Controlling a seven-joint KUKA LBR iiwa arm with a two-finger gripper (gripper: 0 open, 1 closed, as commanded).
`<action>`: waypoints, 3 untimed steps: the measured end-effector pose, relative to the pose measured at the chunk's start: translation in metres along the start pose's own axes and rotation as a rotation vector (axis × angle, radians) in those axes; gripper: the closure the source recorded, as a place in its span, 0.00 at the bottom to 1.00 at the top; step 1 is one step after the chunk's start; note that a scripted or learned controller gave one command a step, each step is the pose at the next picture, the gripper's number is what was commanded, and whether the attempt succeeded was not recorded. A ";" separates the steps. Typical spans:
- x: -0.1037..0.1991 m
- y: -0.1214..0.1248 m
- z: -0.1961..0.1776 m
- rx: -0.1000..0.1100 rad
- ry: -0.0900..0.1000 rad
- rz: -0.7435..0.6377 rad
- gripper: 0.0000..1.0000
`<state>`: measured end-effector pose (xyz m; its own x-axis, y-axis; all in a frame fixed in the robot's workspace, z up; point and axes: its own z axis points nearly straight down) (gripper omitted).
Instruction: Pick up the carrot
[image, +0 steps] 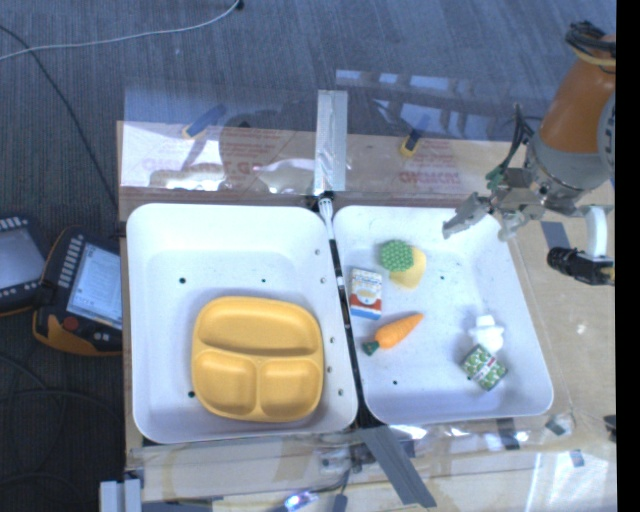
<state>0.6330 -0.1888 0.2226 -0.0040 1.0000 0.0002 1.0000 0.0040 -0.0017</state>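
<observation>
2 white bins on the table (140, 150): left bin (160, 250) w/ 1 yellow divided tray (258, 357); right bin (520, 330) w/ 4 items: 1 carrot (393, 331), 1 small carton (367, 293), 1 yellow-green corn piece (402, 260), 1 green-white bottle (485, 357).

Carrot lies near middle of right bin, just below-right of carton. Long axis slanted: green stem end lower-left, orange tip upper-right.

Gripper (482, 220) hovers over right bin's upper-right corner, well apart from carrot, jaws spread wide, nothing between them.
</observation>
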 end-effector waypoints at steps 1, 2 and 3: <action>0.038 -0.061 0.030 0.000 0.000 -0.285 0.00; 0.038 -0.061 0.030 0.000 0.000 -0.285 0.00; 0.079 -0.102 0.078 0.001 0.001 -0.354 0.00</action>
